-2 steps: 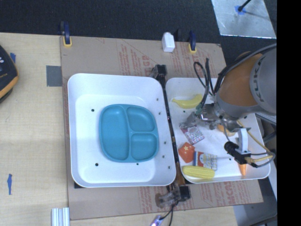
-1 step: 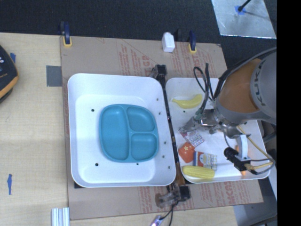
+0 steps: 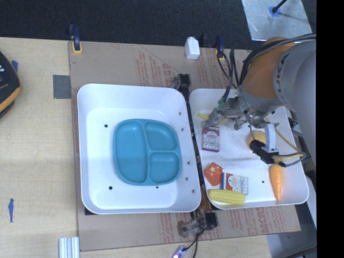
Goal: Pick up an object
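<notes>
The right bin [image 3: 293, 198] holds several small things. A purple and red packet [image 3: 210, 139] lies near its left wall. At the front lie a red and white box [image 3: 227, 179] and a yellow corn cob [image 3: 226, 198]. An orange carrot [image 3: 277, 181] rests at the right, and a yellow banana [image 3: 258, 138] lies partly under the arm's black fittings. My gripper [image 3: 230, 117] hangs low over the back left of this bin, just up and right of the packet. A small yellow piece [image 3: 202, 115] shows to its left. No object is visible in the gripper.
The left bin [image 3: 91, 198] bears a blue divided plate [image 3: 147, 151]. The grey arm with its orange band [image 3: 263, 74] covers the right bin's back right corner. A white block [image 3: 192, 48] and blue clamps [image 3: 76, 36] sit at the bench's back edge.
</notes>
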Controlling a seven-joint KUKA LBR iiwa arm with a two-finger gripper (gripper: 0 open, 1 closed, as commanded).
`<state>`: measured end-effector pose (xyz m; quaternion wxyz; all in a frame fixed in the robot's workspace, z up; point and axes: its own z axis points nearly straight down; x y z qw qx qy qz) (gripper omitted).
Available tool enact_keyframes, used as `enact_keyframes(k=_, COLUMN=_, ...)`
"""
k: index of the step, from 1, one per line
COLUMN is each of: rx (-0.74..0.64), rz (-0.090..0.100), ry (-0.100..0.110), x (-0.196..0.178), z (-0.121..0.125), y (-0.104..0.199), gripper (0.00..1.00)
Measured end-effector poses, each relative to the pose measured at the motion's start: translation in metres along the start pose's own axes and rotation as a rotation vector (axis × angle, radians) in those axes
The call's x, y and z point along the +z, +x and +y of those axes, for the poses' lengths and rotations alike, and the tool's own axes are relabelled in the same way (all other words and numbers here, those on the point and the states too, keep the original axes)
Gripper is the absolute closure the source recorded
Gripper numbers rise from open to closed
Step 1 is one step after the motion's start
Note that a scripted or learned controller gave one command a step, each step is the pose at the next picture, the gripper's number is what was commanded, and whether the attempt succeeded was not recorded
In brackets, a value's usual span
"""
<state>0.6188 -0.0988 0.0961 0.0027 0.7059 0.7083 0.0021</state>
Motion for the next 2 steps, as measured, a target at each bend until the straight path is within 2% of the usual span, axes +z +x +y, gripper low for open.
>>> enact_keyframes(k=1, rx=0.0, rz=0.001, ry=0.01, x=0.004, z=0.0375, y=0.0037, gripper=0.0)
enact_keyframes(k=2, rx=-0.003, rz=0.002, ry=0.016, x=-0.006, z=0.0365, y=0.003, gripper=1.0)
